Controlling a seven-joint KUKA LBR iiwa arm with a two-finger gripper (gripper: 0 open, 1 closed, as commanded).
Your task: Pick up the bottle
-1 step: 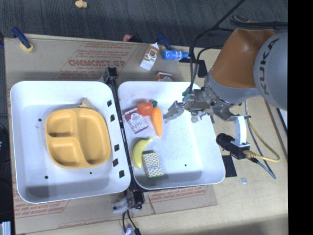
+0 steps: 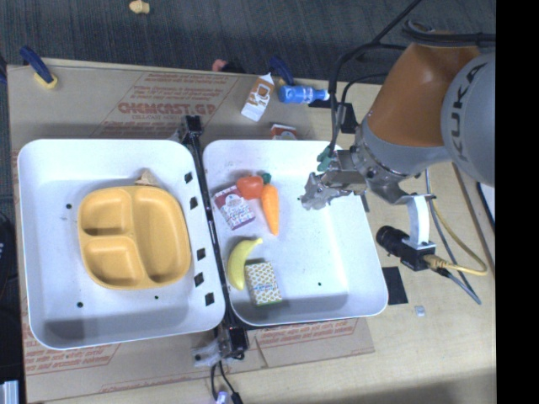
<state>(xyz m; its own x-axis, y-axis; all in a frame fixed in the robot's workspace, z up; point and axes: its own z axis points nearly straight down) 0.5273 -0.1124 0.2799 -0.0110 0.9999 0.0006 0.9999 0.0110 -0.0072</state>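
Note:
A small blue bottle lies on its side on the cardboard behind the right bin, outside its far rim. My gripper hangs over the upper right part of that bin, well in front of the bottle and a little to its right. It is above bare white floor, to the right of the carrot. Nothing shows in the gripper.
The right bin also holds a red tomato-like piece, a red packet, a banana and a green-yellow box. A yellow divided plate lies in the left bin. A small carton lies left of the bottle.

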